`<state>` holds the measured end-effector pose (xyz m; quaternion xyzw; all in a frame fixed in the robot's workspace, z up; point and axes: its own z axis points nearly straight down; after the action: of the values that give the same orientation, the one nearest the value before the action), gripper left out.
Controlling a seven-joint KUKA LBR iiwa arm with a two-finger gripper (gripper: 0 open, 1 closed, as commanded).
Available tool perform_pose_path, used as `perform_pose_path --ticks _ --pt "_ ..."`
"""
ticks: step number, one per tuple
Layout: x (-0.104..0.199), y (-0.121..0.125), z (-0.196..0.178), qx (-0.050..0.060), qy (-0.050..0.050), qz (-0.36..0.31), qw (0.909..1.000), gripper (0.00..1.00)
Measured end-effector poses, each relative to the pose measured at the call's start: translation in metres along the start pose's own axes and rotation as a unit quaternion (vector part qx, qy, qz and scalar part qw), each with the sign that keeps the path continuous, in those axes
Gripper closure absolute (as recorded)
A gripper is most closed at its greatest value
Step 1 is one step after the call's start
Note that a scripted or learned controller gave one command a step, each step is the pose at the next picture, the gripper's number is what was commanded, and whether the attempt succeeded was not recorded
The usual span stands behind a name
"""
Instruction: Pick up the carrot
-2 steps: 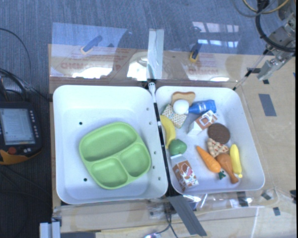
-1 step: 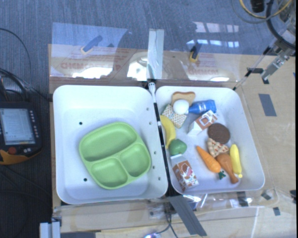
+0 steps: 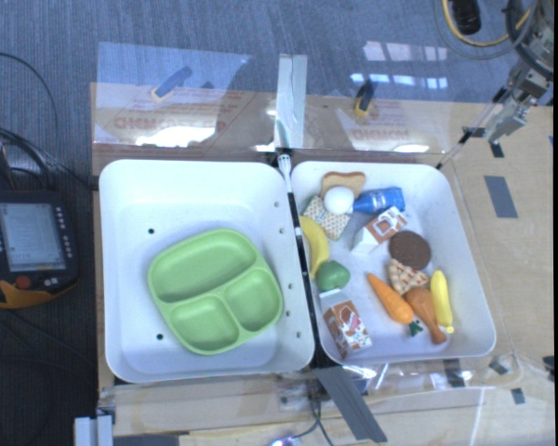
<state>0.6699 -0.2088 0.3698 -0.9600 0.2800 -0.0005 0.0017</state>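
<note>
The carrot (image 3: 391, 299) is orange with a small green stub at its lower end. It lies slanted in the right bin (image 3: 465, 249), near the front right, between a waffle (image 3: 406, 275) above it and another orange piece (image 3: 427, 316) to its right. My gripper (image 3: 498, 123) hangs far off at the upper right, outside the bin's back right corner and well above the carrot. Nothing shows in it.
The right bin also holds a yellow corn-like piece (image 3: 442, 299), a brown cookie (image 3: 409, 247), a blue packet (image 3: 379, 200), an egg (image 3: 338, 200), a banana (image 3: 314, 241), a green lime (image 3: 332, 274) and a small carton (image 3: 346, 328). A green divided plate (image 3: 216, 291) lies in the left bin (image 3: 130, 203).
</note>
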Motion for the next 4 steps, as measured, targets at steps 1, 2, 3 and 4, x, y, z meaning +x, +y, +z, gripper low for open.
perform_pose_path --ticks 1,2,3,4 --pt "-0.003 0.016 -0.005 0.0 0.0 -0.103 0.9946 1.0" --pt "-0.021 0.027 -0.012 0.001 0.0 -0.184 0.983 1.0" --pt "-0.022 0.021 -0.02 0.005 0.001 -0.187 0.9823 1.0" --pt "-0.023 0.015 -0.03 0.01 0.003 -0.19 0.9818 1.0"
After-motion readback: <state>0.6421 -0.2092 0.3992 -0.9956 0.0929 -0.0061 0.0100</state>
